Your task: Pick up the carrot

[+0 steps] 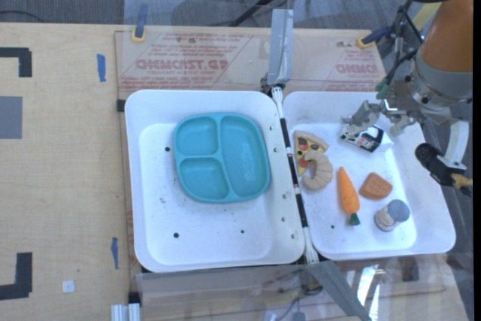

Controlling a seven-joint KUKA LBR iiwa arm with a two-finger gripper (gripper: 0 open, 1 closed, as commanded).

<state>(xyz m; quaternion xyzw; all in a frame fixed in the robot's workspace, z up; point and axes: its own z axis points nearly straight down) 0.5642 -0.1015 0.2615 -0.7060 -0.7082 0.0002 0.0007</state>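
Orange carrot (347,194): lying untouched in right bin (428,240). Gripper (366,124): hovering near, nothing held; finger state cannot be told. Pick outstanding.

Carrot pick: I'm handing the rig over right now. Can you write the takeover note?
Gripper: over the far part of the right white bin; nothing visible between its fingers; open or shut is unclear.
Orange toy carrot with green tip: lying in the right bin's middle, nearer the camera than the gripper and apart from it.
Beside it: a pizza slice toy, a beige cookie-like toy, an orange wedge, a small grey can.
Teal divided plate sits in the left bin.
Done: no grasp yet.
Left: reach the carrot, grasp, lift.
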